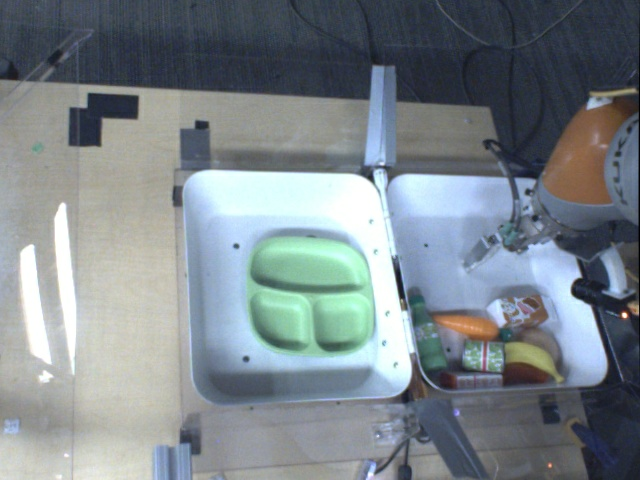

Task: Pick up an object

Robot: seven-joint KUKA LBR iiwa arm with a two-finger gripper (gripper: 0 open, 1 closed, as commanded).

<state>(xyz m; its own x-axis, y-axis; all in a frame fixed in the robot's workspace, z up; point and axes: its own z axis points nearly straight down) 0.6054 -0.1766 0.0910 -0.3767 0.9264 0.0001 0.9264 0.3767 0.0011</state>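
The arm reaches in from the right over the right bin, its orange band above the bin's far right corner. The gripper hangs low over the bare upper floor of that bin, pointing left and down; whether it is open or closed cannot be told at this size, and nothing shows in it. The objects lie in a heap along the near edge of the right bin, well apart from the gripper: a green bottle against the left wall, a carrot beside it, a small carton to the right, a can, a banana and a dark red item at the rim. The left bin holds a green tray with three compartments, lying flat near its middle.
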